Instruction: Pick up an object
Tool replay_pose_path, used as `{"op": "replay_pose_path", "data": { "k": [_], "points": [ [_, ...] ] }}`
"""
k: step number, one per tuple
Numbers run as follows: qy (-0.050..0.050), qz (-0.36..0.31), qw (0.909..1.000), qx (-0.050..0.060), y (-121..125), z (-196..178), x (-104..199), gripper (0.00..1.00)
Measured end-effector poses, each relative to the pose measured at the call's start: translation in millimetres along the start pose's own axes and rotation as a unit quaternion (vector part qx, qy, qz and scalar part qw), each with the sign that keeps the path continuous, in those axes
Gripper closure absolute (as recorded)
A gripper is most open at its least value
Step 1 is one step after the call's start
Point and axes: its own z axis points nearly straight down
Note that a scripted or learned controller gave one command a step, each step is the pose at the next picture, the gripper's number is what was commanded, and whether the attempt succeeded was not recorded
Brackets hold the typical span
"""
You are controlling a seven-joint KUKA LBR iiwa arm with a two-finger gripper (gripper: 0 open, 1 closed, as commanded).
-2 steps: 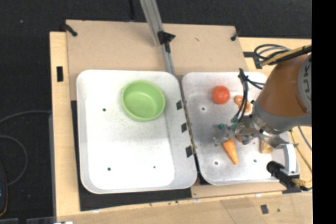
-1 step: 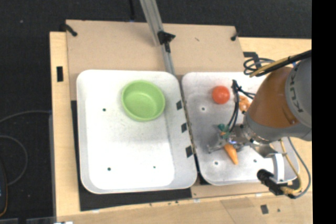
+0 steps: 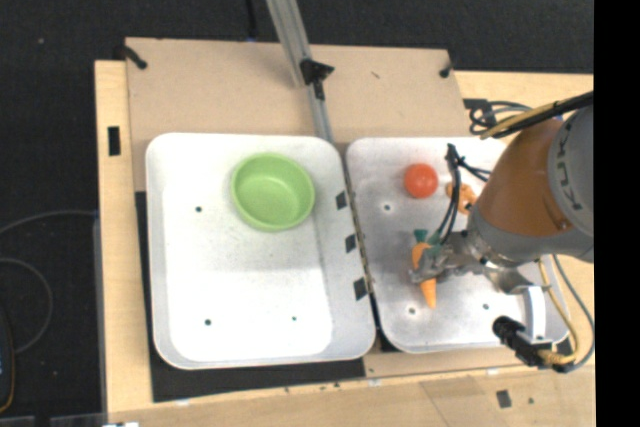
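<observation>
1 green bowl (image 3: 273,192), 1 red ball (image 3: 421,180), 1 carrot (image 3: 429,290)

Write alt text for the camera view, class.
The arm's end effector is low in the right bin, at a small orange carrot-like toy, with an orange ball nearby. A green bowl sits in the left bin.

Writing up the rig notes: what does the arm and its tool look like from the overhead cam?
The arm is a thick rounded body, grey with a broad orange band above the wrist. Black, yellow and green cables run along it near the wrist, and more cabling loops off at the right. The tool is a small grey metal assembly, too small in the camera view to make out further detail. A white and black fitting sits lower right.
</observation>
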Motion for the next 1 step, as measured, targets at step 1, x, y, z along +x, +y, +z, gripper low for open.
{"op": "replay_pose_path", "data": {
  "k": [1],
  "points": [
    [-0.001, -0.005, 1.0000, -0.002, 2.7, -64.2, -1.5, 1.00]
  ]
}}
